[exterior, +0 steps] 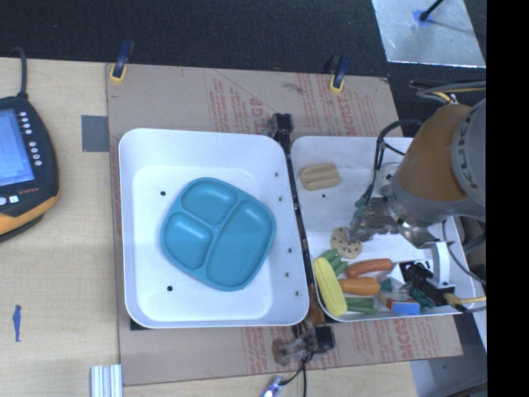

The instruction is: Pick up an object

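We log two white bins side by side on the worktop [74, 288]. Left bin [136, 222]: one blue divided plate [217, 233], open floor around it. Right bin [310, 213]: hand [364, 222] low over a round tan perforated cracker [346, 241]; we cannot tell its grip. Corn [330, 286], hot dog [369, 266], carrot [361, 286] crowd the near edge; bread roll [319, 176] sits apart.

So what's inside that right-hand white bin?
The right bin holds a bread roll, a round cracker, corn, and a carrot. The arm covers the bin's right part, hiding anything beneath.
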Available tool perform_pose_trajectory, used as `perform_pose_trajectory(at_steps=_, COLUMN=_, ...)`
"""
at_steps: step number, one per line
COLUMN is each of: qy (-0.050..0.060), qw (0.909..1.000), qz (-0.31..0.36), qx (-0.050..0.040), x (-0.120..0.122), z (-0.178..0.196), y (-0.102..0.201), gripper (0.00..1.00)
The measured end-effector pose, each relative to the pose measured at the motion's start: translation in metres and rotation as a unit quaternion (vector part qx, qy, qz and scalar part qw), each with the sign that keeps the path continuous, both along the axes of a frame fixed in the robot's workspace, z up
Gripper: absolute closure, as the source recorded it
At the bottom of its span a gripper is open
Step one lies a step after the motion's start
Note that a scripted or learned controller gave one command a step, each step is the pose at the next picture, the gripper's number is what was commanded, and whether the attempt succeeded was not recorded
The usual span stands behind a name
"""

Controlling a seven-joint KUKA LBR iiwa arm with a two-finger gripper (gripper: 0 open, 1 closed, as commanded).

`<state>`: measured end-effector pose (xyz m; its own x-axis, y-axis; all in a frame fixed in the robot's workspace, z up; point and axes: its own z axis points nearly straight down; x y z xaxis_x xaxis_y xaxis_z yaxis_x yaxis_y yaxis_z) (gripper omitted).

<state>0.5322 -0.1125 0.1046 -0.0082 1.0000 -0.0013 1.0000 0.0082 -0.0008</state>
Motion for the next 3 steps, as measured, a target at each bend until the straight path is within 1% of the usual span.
perform_pose_trajectory(at_steps=1, qy=0.0, qw=1.0, qz=0.0, qx=-0.0002, x=0.0, z=0.0, y=0.0, gripper=0.0)
perform_pose_trajectory(at_steps=2, qy=0.001, qw=1.0, qz=0.001, qx=-0.0006, x=0.0, z=0.01, y=-0.001, gripper=1.0)
perform_pose_trajectory(at_steps=3, qy=0.001, qw=1.0, qz=0.001, qx=-0.0008, x=0.0, z=0.01, y=-0.001, gripper=0.0)
